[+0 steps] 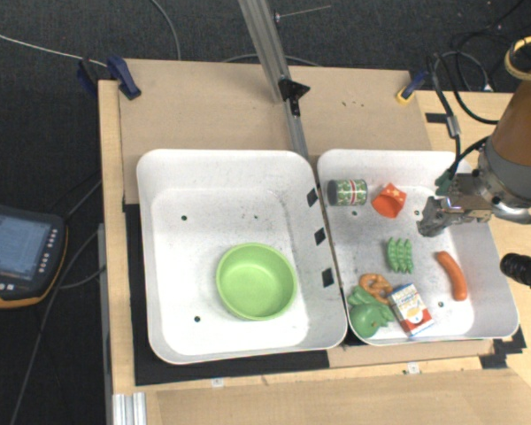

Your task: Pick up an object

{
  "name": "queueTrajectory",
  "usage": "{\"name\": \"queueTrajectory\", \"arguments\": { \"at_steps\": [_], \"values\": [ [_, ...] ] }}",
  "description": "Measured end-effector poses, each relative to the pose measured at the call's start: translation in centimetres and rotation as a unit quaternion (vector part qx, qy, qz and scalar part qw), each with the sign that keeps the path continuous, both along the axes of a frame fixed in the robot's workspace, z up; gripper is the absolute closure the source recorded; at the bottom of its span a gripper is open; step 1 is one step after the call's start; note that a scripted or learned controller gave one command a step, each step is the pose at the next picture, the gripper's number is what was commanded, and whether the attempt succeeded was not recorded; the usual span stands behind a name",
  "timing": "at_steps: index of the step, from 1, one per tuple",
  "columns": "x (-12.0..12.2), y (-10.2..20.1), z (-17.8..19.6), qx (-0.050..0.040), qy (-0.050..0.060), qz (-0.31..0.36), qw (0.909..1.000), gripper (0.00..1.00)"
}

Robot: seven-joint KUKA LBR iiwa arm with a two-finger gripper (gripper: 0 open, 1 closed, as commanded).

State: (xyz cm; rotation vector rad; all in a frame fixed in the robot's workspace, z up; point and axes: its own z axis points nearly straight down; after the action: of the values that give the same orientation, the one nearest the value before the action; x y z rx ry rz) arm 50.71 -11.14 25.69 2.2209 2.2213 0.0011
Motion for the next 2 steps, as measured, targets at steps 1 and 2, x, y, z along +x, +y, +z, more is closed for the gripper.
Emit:
{"name": "queueTrajectory", "arguments": {
  "at_steps": [1,2],
  "values": [
    [0.6,5.7,-1.2,0.0004,0.0,0.002,1.0,1.0],
    [1.1,10.7,-0.5,0.0006,0.0,0.002,1.0,1.0]
  ]
}}
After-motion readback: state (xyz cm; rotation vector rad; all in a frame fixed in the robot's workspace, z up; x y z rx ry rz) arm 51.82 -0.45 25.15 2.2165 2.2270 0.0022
